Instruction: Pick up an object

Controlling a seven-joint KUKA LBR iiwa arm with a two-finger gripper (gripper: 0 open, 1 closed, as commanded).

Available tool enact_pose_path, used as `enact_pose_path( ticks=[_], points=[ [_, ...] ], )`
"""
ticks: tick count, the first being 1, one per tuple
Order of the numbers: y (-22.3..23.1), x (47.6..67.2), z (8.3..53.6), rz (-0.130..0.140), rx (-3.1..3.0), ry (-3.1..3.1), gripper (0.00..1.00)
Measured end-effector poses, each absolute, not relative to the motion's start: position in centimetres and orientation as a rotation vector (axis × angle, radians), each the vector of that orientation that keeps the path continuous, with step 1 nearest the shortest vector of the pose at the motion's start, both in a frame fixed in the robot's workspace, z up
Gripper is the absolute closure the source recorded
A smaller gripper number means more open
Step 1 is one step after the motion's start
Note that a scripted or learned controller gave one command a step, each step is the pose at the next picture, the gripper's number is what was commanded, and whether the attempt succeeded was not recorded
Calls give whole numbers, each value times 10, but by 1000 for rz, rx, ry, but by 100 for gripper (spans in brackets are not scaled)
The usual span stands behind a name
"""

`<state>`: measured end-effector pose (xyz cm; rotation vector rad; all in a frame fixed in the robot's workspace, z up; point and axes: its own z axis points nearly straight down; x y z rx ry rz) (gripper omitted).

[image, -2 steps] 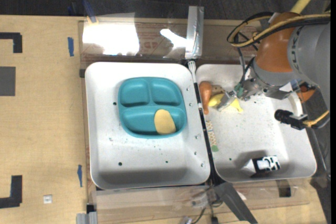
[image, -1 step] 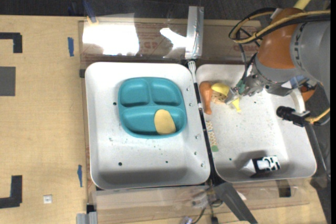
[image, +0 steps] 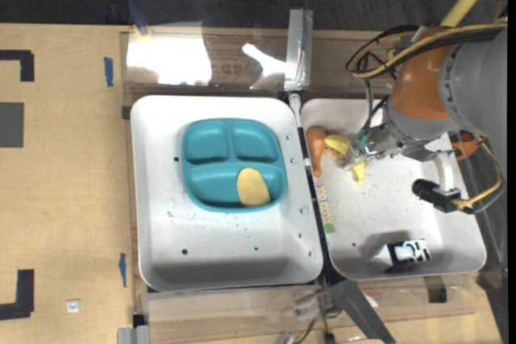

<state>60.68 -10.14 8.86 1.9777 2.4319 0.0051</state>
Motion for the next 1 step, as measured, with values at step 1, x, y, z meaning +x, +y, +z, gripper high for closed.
enact_pose_path(
  ticks=[1],
  points=[
    [-29, 669, 190, 12, 2158, 2275, 100]
  ],
)
